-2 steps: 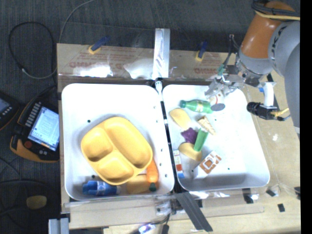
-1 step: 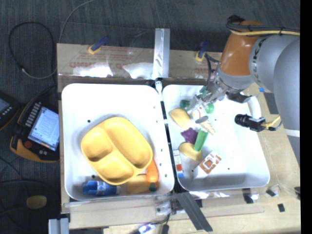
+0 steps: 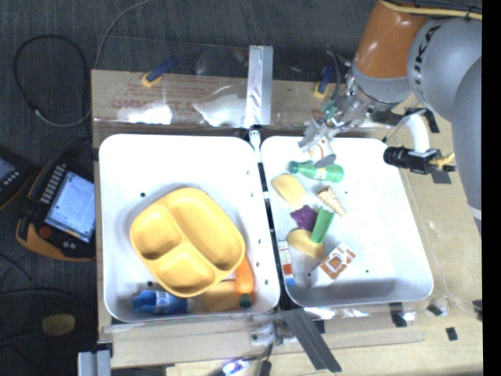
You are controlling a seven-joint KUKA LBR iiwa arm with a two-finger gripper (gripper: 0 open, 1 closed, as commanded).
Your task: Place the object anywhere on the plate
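1. Plate (image 3: 186, 240), a yellow one with three compartments, lies tilted in the left bin (image 3: 117, 163), its lower edge resting over an orange carrot (image 3: 244, 276), with a blue bottle (image 3: 156, 301) lying beside it. Nothing sits in its compartments, so the placing is not yet done.
2. Beside it, the right bin (image 3: 391, 233) holds the loose objects in a cluster near its left wall, well apart from the plate and across the divider between the two bins.
3. The arm (image 3: 407, 37) reaches in from the right, its orange band above the top edge of the right bin.
4. The gripper (image 3: 317, 141) hovers at the top of that cluster, just above a green bottle (image 3: 317, 170). Whether its fingers are apart or together cannot be told at this size, and nothing can be seen between them.
5. Below the green bottle lie a pale yellow lemon-like piece (image 3: 286, 185), a purple piece (image 3: 304, 217), a green stick (image 3: 322, 225), a yellow piece (image 3: 304, 242) and a small orange-and-white box (image 3: 338, 261).
6. Judged from this, the step in hand is the pick: the object, probably the green bottle, is still in the right bin.
7. The next move calls for a descent onto one object alone, a firm close, a lift clear of the divider, and a carry left over the plate. The crowding risks a missed grasp.
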